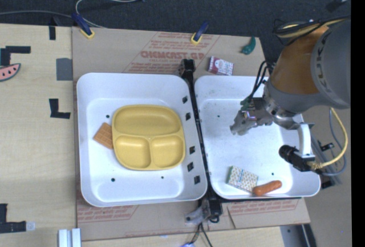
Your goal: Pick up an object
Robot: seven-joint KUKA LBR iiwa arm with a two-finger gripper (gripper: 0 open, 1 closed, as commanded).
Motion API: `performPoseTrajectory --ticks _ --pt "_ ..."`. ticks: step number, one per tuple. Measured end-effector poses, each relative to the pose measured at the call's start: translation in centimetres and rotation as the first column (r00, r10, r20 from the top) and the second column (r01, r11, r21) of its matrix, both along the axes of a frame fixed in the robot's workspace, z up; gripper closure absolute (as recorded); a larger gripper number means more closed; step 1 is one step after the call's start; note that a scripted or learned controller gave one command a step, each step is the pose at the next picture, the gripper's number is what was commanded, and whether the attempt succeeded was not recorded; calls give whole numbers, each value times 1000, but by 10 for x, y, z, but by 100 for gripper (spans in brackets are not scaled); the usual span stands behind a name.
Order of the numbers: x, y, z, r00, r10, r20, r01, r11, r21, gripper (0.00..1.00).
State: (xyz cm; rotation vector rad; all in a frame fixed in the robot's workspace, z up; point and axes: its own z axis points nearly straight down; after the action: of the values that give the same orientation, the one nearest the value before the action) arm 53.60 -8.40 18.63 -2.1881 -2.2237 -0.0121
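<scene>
Grey and orange are being shown at the right, where the KUKA arm (311, 69) is being reached in over the right-hand white bin (217, 92). Cardboard (165, 52) is being used as a base under both bins. The left-hand white bin (91, 143) is being occupied by a yellow three-compartment plate (149, 136), with a tan cracker-like piece (104, 136) being tucked just under its left edge.

Attention is being drawn now to the right bin. The gripper (244, 124) is being held above the bin's middle, over bare white floor, and nothing is being seen between its fingers. Whether those fingers are being spread or pressed together cannot be told from this slant; they are being blurred into the wrist hardware.

Two candidates are being left near the front wall of that bin. A small patterned packet (242, 178) is being seen lying flat, almost straight toward the front edge from the gripper. Just beside it, nearer the front right corner, an orange carrot-like toy (267, 187) is being seen, its long axis running roughly left to right with a slight tilt, close along the front wall.

So the relation being weighed is this: both things are lying frontward of the gripper and well apart from it, the packet more directly below it in the view, the carrot further toward the arm's side. A grasp across the carrot's short axis is probably being called for, with the near wall being judged a crowding risk.
</scene>
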Motion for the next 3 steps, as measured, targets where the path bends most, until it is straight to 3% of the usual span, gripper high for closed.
performPoseTrajectory --ticks 2,3 --pt "1 2 18 1000 3 -1 -3 1000 3 100" --pt "-53 -75 -39 1000 -17 8 18 1000 -22 100"
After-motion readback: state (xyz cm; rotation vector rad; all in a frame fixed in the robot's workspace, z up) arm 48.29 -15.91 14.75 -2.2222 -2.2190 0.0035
